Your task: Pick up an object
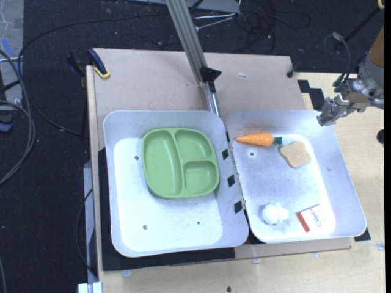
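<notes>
So the grey two-finger gripper (327, 116) hangs just past the upper right corner of the right shallow white bin (342, 182), and honestly I can't tell how it's set, it's too small and dark to read. Nothing visible in it. All the pickable stuff sits in that right bin: an orange plastic carrot with a green tip (256, 140) lying flat near the top left, a tan bread-slice-shaped piece (295, 155) just beside it to the right, a small white lumpy object (275, 213) low down, and a little red and white box (313, 218) near it on the right. The left shallow white bin (122, 224) has a green divided plastic plate (181, 162) with three compartments
</notes>
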Controlling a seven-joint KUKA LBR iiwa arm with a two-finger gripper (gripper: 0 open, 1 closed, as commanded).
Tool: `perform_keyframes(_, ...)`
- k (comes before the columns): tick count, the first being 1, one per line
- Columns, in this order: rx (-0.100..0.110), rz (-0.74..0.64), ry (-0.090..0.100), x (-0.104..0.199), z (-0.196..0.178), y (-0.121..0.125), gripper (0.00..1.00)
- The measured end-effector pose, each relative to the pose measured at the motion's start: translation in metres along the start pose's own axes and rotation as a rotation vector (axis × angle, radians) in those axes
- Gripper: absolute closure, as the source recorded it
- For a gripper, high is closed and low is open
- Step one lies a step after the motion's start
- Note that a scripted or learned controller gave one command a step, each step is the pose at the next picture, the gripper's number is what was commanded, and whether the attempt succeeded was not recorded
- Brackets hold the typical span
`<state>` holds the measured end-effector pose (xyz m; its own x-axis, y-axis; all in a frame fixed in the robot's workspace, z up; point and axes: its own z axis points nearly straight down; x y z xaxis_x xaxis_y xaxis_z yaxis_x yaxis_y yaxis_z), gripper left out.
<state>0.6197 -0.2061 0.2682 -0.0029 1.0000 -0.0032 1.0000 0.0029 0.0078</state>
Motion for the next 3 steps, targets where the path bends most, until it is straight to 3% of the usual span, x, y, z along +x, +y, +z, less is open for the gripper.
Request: perform_keyframes(3,0.01,-0.003,0.004,0.142,0.017,-0.005,1.0)
